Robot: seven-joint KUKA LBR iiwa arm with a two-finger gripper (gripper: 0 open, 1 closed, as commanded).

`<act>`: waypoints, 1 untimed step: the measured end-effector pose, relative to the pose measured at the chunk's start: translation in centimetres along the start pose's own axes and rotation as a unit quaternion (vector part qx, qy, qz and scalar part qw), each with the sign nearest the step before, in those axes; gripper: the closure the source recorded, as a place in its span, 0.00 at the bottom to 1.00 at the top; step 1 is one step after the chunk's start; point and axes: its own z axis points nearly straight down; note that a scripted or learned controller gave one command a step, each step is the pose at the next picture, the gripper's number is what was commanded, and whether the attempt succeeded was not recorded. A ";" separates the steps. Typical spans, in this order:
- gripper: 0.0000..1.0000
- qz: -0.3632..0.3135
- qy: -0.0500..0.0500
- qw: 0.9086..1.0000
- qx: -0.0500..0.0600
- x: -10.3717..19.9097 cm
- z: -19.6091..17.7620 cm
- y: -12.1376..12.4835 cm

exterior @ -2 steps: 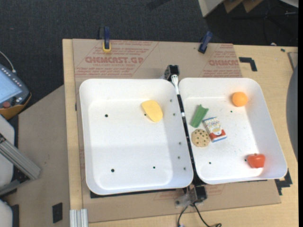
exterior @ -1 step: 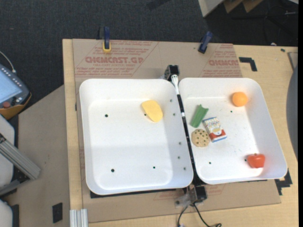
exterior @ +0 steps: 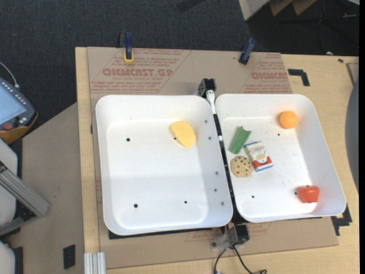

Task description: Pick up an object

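Two white bins sit side by side. The left bin [exterior: 114, 210] holds a yellow piece [exterior: 183, 133]. The right bin [exterior: 325, 153] holds an orange ball [exterior: 288, 119], green strip [exterior: 239, 140], carton [exterior: 258, 155], cookie [exterior: 242, 166] and red piece [exterior: 308, 194].

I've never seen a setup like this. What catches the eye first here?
Two shallow white bins sit side by side on a cardboard-covered bench. The left bin holds one pale yellow rounded piece. The right bin holds brighter things: an orange ball at the far corner, a red toy at the near corner, and a round cookie.
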 end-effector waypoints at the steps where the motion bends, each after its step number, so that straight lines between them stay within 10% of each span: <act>1: 1.00 0.000 0.001 1.000 -0.005 0.1 -1.1 0.1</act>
